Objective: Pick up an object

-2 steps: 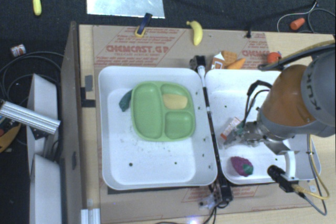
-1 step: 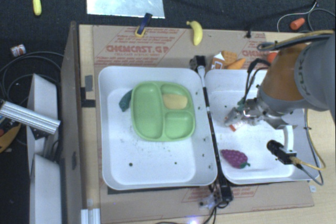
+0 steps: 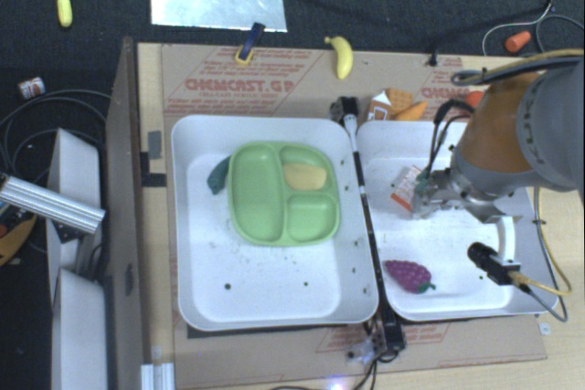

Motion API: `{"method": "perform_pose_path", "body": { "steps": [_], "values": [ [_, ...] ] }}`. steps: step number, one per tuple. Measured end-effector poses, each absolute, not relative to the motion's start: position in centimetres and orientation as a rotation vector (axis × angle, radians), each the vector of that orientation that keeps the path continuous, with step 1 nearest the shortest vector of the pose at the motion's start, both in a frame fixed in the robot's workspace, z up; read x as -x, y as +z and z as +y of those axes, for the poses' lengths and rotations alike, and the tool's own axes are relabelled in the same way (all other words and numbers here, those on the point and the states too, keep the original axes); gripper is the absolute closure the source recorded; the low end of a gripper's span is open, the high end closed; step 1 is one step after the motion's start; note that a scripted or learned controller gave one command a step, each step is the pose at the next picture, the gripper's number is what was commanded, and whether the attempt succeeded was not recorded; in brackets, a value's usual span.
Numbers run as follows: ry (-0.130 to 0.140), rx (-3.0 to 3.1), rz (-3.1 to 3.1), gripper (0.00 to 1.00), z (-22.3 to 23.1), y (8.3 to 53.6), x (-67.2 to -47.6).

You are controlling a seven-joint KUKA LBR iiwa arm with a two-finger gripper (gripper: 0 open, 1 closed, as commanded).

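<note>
My gripper [image 3: 422, 195] is down in the right bin [image 3: 439, 306], its tip right beside a small white and red packet [image 3: 406, 184] lying on the bin floor. The grey arm with its orange band covers the bin's right part. A purple bunch of grapes [image 3: 409, 274] lies near the front of the same bin, apart from the gripper. In the left bin [image 3: 196, 224] a green divided plate [image 3: 279, 194] carries a pale yellow piece [image 3: 305, 174] in its upper right compartment. A dark green item [image 3: 218, 174] rests just left of the plate.
A black bar [image 3: 358, 183] runs between the two bins. Behind the bins lie a yellow banana [image 3: 342, 57], an orange and white item [image 3: 398, 106] and a blue and yellow tool [image 3: 249, 43]. Cables trail at the right and far left.
</note>
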State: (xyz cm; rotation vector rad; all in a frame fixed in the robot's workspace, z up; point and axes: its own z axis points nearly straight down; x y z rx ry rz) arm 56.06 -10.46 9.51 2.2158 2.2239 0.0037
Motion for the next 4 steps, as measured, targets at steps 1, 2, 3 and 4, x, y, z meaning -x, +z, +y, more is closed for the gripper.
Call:
{"method": "perform_pose_path", "body": {
  "steps": [1,2,3,4],
  "values": [
    [0.004,-2.217,2.223,0.0,-10.5,9.5,-56.1],
    [0.006,-2.212,2.225,0.0,-9.8,8.5,-61.0],
    [0.004,-2.218,2.218,0.0,-13.4,8.6,-63.5],
    [0.006,-2.212,2.222,1.0,-13.2,9.6,-63.6]
  ]
}}
